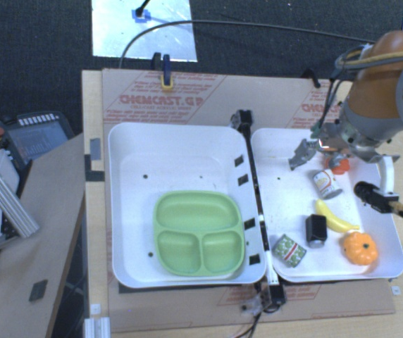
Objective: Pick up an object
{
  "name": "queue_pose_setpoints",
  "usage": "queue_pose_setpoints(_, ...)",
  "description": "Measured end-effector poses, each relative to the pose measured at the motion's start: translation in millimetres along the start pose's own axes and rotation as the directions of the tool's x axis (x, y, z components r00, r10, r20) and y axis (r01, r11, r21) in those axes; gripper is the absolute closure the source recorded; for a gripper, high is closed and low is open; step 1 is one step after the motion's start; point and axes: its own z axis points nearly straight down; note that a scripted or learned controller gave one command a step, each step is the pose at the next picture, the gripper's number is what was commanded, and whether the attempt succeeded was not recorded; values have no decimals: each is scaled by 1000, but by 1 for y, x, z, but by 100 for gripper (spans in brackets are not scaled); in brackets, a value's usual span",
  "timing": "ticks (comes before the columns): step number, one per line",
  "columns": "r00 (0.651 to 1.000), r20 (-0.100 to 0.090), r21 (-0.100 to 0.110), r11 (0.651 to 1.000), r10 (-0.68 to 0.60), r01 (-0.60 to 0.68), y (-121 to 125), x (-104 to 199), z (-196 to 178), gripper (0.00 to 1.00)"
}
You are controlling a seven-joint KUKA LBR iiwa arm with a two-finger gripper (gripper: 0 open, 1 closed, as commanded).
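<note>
The right bin (279, 189) holds several small things. A small white can with a red label (325, 183) lies near the middle, with a yellow banana (337, 217) just in front of it. Toward the front there is a black block (316, 229), an orange pumpkin (359, 249) and a green-and-white can (289, 251). My gripper (319, 155) hangs low over the back of this bin, just behind the white can. A small red-orange thing (339, 165) shows right beside the gripper, partly hidden by it.
The left bin (138, 153) holds a green divided plate (198, 232) toward its front. A black clip strip (252, 189) runs along the shared rim between the bins. The arm (381, 90) reaches in over the right bin's back right corner.
</note>
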Motion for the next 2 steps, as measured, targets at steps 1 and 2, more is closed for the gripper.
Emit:
queue_pose_setpoints(1, 1000, 0, 2, 1000, 1, -1, 6, -3, 60, 0)
queue_pose_setpoints(2, 1000, 0, 1, 1000, 2, -2, 5, -2, 112, 0)
